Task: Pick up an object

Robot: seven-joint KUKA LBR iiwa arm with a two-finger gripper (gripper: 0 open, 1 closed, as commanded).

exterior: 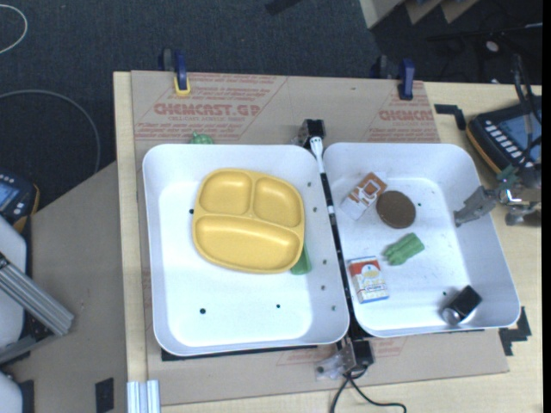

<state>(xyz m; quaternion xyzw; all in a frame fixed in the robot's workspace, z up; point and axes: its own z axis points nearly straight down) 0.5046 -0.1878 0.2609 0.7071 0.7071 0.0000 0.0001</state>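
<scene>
Gripper (482,203) sits at the right rim of the right bin (491,256), mostly cut off by the frame edge; can't tell its state, nothing visibly held. In the right bin: brown disc (397,209) toward the far side, small brown-and-white packet (365,191) touching its left edge, green piece (402,249) mid-bin, red-and-white carton (368,280) nearer left, small black-and-grey object (461,305) at the near right corner, too small to identify. Left bin (172,299) holds a yellow divided tray (250,219); a green item (300,263) pokes out from under its near right edge, mostly hidden.
</scene>
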